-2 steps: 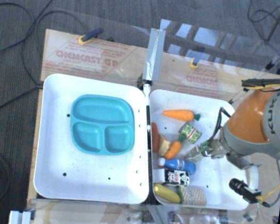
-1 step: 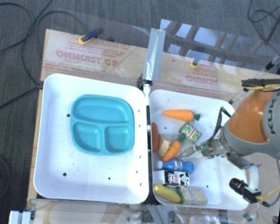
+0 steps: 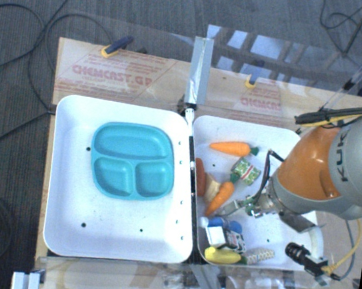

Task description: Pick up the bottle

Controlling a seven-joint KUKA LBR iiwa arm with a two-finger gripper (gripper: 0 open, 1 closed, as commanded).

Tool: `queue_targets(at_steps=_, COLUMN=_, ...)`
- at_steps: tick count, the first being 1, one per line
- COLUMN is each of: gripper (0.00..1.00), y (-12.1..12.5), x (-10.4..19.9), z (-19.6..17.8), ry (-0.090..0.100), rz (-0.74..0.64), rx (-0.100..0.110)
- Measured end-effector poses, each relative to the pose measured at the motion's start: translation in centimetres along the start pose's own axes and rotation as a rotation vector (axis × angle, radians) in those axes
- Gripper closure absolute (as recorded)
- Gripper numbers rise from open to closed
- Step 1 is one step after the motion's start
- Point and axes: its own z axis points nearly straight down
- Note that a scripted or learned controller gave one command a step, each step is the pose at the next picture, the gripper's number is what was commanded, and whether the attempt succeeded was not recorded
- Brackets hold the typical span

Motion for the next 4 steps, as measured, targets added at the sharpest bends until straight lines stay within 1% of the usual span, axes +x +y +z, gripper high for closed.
queue_targets(at_steps=1, gripper=0.0, y=-2.2, x=-2.0, z=0.0, ry=0.006, rz=0.181, rx=-0.002)
queue_targets(at_steps=2, gripper=1.0, y=-2.2, x=-2.1, z=-0.9, ry=0.004, rz=0.181, rx=-0.002)
queue_targets(at_steps=3, gripper=0.0, y=-2.1, x=-2.3, z=-1.0, ry=0.0, rz=0.183, rx=-0.006)
queue_targets(at_steps=4, gripper=0.0, y=-1.2, x=2.4, z=0.0, ry=-0.003, rz=0.031, rx=0.001)
